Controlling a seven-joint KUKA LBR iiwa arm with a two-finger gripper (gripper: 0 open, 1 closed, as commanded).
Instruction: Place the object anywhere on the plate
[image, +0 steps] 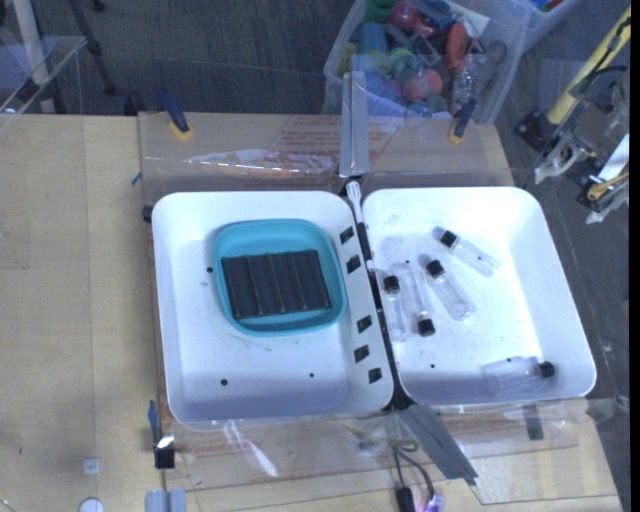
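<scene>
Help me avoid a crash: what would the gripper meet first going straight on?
Cannot tell: the gripper may be the blurred hardware beyond the right bin, and its pointing direction is unreadable.

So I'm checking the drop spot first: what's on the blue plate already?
A dark ribbed rectangular slab lies on the blue plate, covering most of its floor. Whatever is beneath the slab is hidden.

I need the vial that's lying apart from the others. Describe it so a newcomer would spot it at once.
Start at the right bin, the one beside the bin holding the blue plate. Go to its near right corner, toward the bottom of the view: a clear vial lies there by the wall, black cap pointing right. The other vials cluster nearer the divider.
</scene>
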